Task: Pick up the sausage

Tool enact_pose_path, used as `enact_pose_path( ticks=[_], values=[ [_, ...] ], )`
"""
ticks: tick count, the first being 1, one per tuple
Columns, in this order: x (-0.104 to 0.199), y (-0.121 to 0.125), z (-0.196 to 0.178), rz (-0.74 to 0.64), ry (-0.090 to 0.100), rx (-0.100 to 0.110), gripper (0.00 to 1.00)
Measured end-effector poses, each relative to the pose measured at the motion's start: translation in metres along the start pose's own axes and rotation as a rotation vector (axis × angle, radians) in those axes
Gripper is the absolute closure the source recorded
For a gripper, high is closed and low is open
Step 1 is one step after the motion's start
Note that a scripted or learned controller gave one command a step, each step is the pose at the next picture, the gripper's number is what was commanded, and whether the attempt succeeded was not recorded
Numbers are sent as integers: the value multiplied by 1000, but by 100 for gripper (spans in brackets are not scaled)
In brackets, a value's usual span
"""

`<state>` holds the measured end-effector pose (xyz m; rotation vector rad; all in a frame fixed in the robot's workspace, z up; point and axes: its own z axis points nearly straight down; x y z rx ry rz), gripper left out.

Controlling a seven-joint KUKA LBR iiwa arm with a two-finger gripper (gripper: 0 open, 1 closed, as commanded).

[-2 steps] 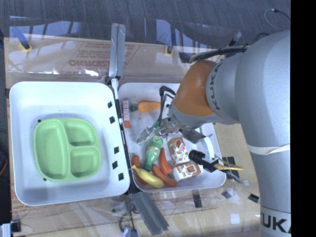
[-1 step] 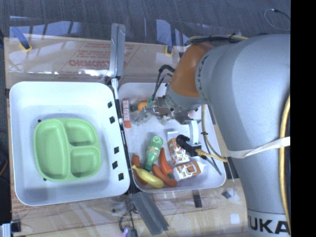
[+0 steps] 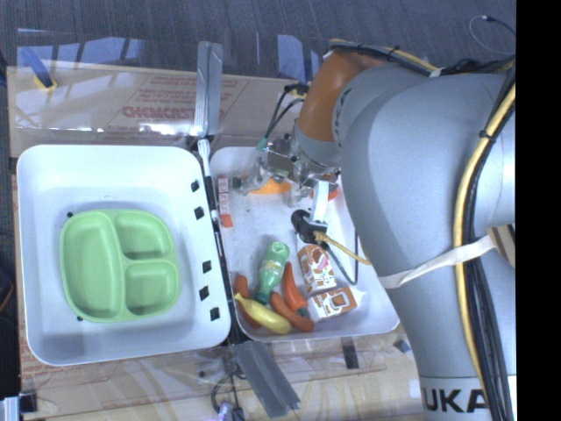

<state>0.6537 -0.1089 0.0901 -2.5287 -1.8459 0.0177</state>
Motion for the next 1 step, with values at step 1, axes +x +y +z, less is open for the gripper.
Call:
enact_pose_path(
  ticks=[1],
  values=[
    [-21,-79,0,203,4,-9,0]
  ],
)
